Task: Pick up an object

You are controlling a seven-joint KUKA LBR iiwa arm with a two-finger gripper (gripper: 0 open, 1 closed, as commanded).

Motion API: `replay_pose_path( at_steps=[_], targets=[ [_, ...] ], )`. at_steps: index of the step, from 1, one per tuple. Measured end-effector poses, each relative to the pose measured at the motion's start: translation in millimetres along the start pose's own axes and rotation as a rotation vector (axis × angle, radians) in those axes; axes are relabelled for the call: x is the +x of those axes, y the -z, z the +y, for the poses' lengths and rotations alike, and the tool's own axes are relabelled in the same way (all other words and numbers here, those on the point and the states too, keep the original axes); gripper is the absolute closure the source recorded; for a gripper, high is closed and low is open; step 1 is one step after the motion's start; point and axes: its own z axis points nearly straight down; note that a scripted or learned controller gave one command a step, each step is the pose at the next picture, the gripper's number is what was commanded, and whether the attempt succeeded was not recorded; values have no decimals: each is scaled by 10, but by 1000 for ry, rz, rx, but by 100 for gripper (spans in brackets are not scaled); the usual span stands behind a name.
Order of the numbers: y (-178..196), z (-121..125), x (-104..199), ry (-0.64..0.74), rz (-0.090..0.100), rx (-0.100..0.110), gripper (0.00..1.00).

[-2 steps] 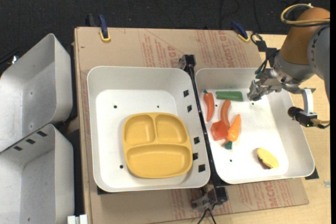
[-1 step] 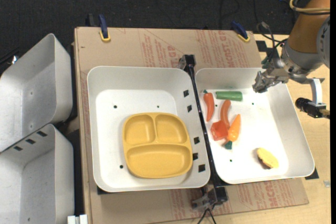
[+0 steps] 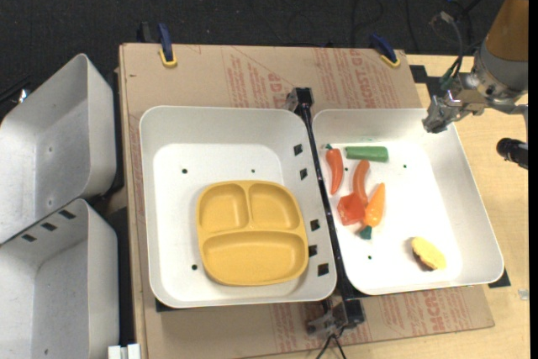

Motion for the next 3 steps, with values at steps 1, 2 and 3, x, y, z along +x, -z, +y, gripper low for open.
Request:
replay_pose_path(
  at_steps=[1,2,3],
  targets=[
    [351,15,0,3,2,2,100],
    [270,108,512,8,5,7,100],
    [265,69,953,7,4,8,100]
  ],
)
